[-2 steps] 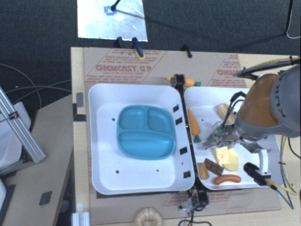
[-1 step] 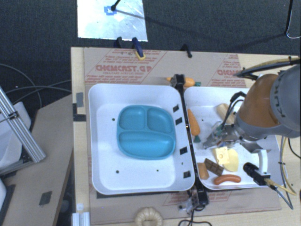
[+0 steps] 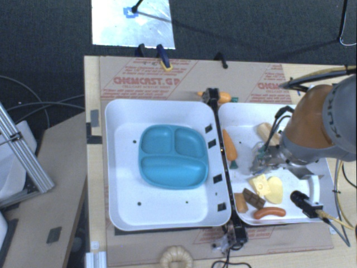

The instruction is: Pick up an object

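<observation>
My gripper (image 3: 261, 161) is down in the right bin (image 3: 245, 111), just above a yellow cheese wedge (image 3: 268, 187) and right of an orange carrot (image 3: 229, 144). A beige piece (image 3: 264, 131) lies behind the gripper. Along the bin's front lie a red sausage (image 3: 270, 212), a dark brown bar (image 3: 254, 197) and a tan-brown piece (image 3: 241, 202). Nothing can be made out between the fingers.
The left bin (image 3: 120, 166) holds a blue divided plate (image 3: 172, 156). An orange toy (image 3: 223, 97) sits on the cardboard just behind the bins' divider. The arm's grey body (image 3: 315, 124) covers the right bin's far right side.
</observation>
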You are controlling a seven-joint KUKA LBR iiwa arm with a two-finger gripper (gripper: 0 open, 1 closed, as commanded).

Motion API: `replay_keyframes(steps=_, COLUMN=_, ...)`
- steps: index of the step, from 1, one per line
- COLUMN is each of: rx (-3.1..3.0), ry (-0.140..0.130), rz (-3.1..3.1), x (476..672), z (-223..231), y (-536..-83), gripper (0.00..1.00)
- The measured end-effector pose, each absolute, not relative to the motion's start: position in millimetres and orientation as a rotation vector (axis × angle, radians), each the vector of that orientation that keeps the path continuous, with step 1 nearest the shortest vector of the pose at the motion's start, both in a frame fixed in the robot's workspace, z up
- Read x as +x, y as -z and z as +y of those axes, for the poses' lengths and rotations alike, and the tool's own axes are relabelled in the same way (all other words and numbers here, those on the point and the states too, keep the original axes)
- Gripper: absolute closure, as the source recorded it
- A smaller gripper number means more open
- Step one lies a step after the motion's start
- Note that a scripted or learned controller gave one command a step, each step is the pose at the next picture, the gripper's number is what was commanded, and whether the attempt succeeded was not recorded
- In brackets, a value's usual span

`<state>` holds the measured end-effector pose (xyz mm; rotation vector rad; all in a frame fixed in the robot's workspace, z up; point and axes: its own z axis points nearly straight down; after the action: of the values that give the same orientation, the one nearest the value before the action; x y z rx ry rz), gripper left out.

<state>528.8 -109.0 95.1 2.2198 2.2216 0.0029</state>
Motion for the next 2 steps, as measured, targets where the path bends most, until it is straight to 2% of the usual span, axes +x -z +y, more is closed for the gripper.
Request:
replay_keyframes(steps=1, rx=2.213, ry=-0.006, rz=2.223, x=537.7, z=-102, y=-146, gripper=1.0)
replay_keyframes(steps=2, rx=2.212, ry=-0.007, rz=2.221, x=537.5, z=-105, y=-210, gripper=1.0)
